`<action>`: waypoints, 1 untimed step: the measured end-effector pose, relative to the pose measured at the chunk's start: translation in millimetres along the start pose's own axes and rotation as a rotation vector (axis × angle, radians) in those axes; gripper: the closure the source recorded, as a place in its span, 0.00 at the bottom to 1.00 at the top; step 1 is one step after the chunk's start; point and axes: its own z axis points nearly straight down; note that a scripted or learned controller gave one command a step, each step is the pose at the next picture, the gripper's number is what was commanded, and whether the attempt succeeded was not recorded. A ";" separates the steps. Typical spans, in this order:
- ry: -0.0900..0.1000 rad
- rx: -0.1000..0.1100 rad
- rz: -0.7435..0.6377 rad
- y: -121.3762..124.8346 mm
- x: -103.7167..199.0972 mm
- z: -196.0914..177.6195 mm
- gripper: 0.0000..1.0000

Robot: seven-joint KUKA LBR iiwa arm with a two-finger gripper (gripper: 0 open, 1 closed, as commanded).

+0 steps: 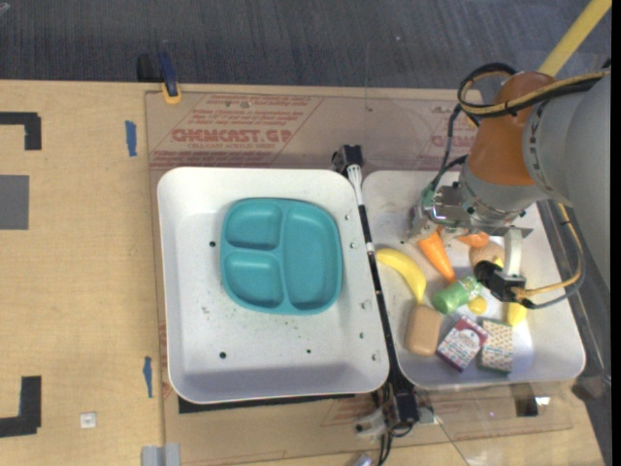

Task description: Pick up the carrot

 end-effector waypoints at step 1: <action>0.008 0.010 0.150 -6.9 51.7 -86.5 1.00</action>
